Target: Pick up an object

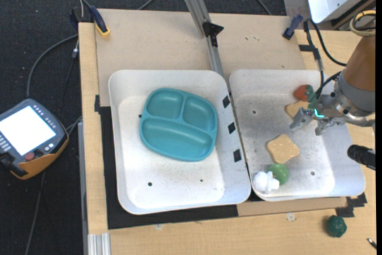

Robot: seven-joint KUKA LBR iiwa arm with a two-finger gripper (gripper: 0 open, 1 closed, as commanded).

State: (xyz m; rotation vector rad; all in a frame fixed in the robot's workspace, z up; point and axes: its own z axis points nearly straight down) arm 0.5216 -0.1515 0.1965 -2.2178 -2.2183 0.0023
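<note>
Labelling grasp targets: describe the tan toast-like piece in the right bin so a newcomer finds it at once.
Start at the right white bin, the one without the teal divided plate. Near its middle, toward the front edge, lies the tan toast-shaped piece, flat and roughly square. It sits just above the green-and-white item and is bigger than the paler tan piece near the gripper.

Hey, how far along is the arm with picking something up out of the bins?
Nothing looks picked yet. The hand is low over the right bin, fingers spread with nothing between them. The tan bread piece, a smaller tan piece, the red strawberry-like item and the green and white pieces all lie in that bin. The teal divided plate sits in the left bin. Closing on an item and lifting remain.
</note>
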